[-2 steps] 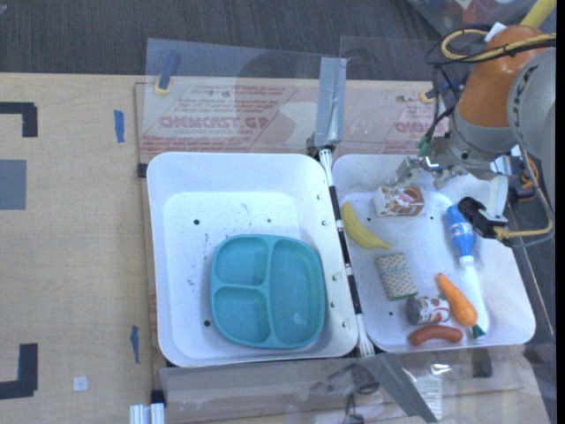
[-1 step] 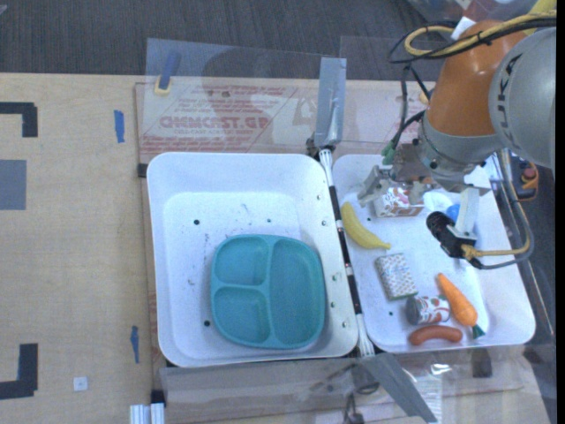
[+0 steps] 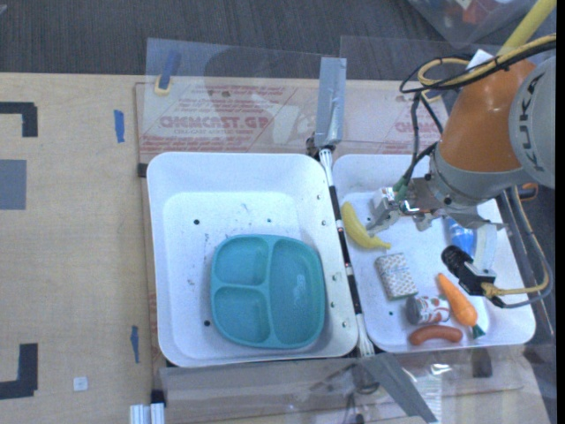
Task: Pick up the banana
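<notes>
Jaws: metal two-finger gripper [image 3: 381, 217], spread, nothing between.
Banana: curved smooth yellow banana [image 3: 357, 228], just beside gripper, in right shallow white plastic bin [image 3: 521, 325].

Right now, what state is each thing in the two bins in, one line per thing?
Yellow curved banana: lying flat in the right white bin, near its left wall, not lifted.
Tool: just right of the banana, low over the bin.
Teal divided plastic plate: flat in the left white bin, right way up.
Orange carrot: lying flat.
Red sausage: lying flat.
Patterned grey block: lying flat.
</notes>
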You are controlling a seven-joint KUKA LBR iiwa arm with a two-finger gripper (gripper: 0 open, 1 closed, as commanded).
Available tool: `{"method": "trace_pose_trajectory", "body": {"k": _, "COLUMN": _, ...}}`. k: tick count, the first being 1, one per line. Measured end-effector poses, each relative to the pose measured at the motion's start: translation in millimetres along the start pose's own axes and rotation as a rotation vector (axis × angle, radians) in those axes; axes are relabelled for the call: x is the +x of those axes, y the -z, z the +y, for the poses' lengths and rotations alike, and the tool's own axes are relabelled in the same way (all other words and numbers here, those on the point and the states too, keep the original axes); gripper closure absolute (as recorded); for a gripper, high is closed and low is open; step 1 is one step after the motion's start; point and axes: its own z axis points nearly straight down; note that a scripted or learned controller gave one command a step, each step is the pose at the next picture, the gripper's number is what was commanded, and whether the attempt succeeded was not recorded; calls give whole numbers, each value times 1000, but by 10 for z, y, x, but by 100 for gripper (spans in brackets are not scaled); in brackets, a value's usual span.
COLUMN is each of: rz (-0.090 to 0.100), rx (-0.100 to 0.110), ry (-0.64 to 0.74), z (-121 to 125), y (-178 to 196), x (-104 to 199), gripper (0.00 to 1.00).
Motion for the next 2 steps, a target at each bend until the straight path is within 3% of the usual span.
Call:
{"method": "trace_pose_trajectory", "body": {"k": 1, "rz": 0, "rx": 0, "ry": -1, "z": -1, "y": 0, "x": -6, "gripper": 0}}
{"method": "trace_pose_trajectory", "body": {"k": 2, "rz": -1, "rx": -4, "ry": 224, "z": 361, "y": -818, "x": -384, "gripper": 0}}
